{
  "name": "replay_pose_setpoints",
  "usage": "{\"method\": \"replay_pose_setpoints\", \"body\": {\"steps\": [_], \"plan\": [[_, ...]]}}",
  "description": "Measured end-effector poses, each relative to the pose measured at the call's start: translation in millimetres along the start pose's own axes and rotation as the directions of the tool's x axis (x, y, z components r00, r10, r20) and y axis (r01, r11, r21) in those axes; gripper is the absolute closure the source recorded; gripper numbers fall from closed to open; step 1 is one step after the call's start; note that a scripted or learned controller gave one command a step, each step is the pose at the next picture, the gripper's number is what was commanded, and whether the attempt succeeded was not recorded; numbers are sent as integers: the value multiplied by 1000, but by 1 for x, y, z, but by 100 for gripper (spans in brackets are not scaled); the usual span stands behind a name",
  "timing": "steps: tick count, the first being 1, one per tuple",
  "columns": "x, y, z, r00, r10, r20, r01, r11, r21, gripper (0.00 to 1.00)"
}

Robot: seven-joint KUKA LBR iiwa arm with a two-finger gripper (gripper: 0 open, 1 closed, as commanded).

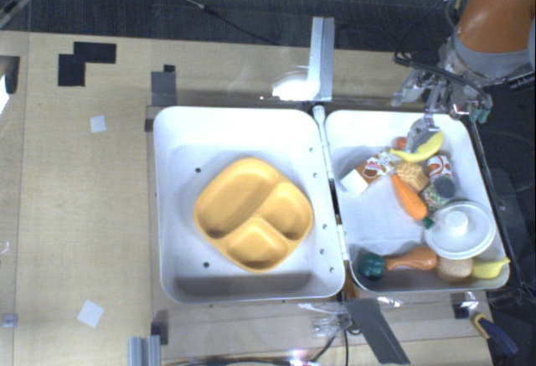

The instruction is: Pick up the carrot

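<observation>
Orange carrot (409,198) is lying hemmed between banana (421,146) and white bowl (459,229); gripper (429,123) is hovering above, grip unclear.

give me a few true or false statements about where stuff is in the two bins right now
1. The carrot lies in the right bin. True.
2. The yellow divided tray sits in the right bin. False: it sits in the left bin.
3. The end effector has the carrot between its fingers. False: the carrot lies on the bin floor, apart from the end effector, which is over the bin's far edge near the banana.
4. The white round lid is in the right bin, nearer the camera than the banana. True.
5. The carrot is the one item in its bin. False: the banana, the lid and other items lie around it.
</observation>
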State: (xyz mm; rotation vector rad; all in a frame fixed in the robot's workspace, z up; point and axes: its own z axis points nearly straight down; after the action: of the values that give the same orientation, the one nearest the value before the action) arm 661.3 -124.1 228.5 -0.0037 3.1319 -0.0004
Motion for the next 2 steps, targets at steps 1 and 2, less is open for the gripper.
{"method": "replay_pose_setpoints", "body": {"steps": [1, 2], "plan": [[38, -11, 129, 984, 178, 3, -178, 984, 0, 0], [100, -7, 133, 978, 209, 19, -209, 978, 1, 0]]}}
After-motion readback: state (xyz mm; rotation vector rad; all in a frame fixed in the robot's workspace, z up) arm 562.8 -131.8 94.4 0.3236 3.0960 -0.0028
